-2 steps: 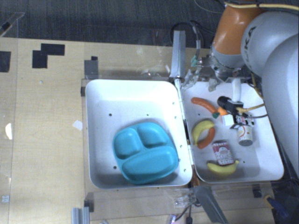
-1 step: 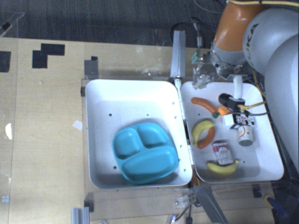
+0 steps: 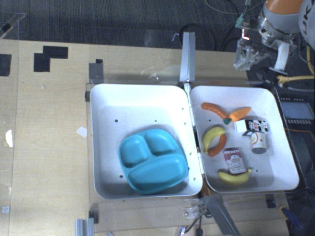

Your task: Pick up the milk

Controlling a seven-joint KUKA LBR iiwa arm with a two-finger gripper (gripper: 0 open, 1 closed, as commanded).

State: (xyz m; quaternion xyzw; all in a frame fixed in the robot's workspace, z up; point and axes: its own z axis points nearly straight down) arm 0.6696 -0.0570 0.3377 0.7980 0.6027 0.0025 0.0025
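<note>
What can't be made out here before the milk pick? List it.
- Gripper: small and blurred above the right bin; finger state unreadable.
- Arm: cut off by the top and right edges.
- Milk carton: its print is too small to read.
- Can and red packet: labels too small to read.
- Blue tray: hides the left bin's floor beneath it.
</note>
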